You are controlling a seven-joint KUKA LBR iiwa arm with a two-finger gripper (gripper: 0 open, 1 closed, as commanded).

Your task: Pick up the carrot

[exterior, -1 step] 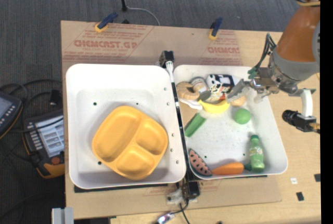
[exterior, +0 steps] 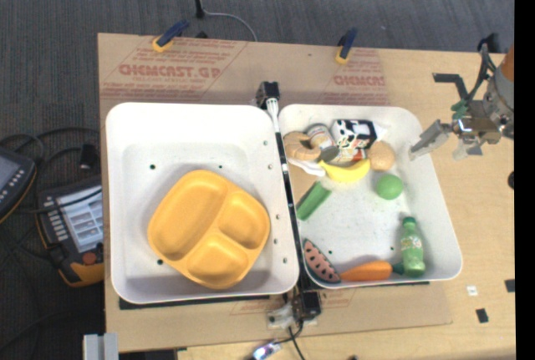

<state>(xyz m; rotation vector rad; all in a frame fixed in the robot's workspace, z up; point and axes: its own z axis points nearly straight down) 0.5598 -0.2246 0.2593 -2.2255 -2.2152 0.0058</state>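
Cardboard covers my desk (exterior: 192, 70). Leftmost, a yellow tray (exterior: 209, 227) fills the left bin (exterior: 125, 141). Next, the right bin (exterior: 435, 183) has the carrot (exterior: 366, 271) along its near edge, between watermelon slice (exterior: 320, 261) and green bottle (exterior: 410, 245). Rightmost, my gripper (exterior: 445, 139) hangs beyond the rim, jaws spread, holding nothing. I'd descend aligned across the carrot, avoiding the bottle.

An orange carrot (exterior: 366, 271) lies beside a green bottle (exterior: 410, 245); a yellow divided plate (exterior: 209, 226) fills a white bin (exterior: 134, 141); a cow-patterned black-and-white carton (exterior: 354, 131).
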